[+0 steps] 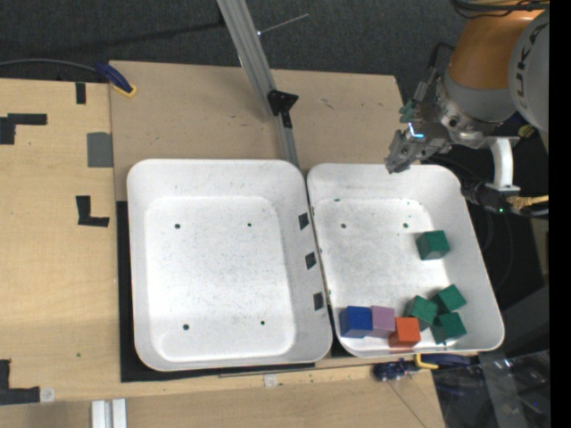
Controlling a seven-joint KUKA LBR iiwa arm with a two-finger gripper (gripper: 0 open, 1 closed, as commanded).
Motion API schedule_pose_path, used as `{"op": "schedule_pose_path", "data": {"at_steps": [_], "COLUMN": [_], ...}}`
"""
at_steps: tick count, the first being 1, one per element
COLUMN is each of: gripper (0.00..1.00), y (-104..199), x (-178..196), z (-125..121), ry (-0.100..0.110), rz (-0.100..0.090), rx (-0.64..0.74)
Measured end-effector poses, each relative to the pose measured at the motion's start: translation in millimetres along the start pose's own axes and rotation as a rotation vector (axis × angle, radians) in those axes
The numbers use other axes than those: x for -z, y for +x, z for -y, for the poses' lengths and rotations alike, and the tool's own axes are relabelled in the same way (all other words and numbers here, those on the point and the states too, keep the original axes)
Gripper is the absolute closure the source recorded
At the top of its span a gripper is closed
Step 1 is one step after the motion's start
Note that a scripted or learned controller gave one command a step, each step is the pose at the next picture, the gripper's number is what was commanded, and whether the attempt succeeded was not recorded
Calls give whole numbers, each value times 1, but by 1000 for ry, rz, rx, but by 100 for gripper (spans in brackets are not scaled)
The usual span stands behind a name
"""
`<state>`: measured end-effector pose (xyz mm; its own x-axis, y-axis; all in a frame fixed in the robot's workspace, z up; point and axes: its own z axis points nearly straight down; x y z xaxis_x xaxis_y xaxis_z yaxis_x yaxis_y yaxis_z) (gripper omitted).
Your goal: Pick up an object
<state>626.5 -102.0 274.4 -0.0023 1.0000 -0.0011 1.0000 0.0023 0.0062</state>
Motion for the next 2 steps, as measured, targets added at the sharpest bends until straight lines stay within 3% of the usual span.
{"op": "schedule_pose_path", "data": {"at_steps": [1, 2], "gripper": [100, 100], "y": [0, 57], "x": [3, -2], "z": [0, -16], "ry": [7, 7], "rz": [0, -2], "rx": [-1, 4]}}
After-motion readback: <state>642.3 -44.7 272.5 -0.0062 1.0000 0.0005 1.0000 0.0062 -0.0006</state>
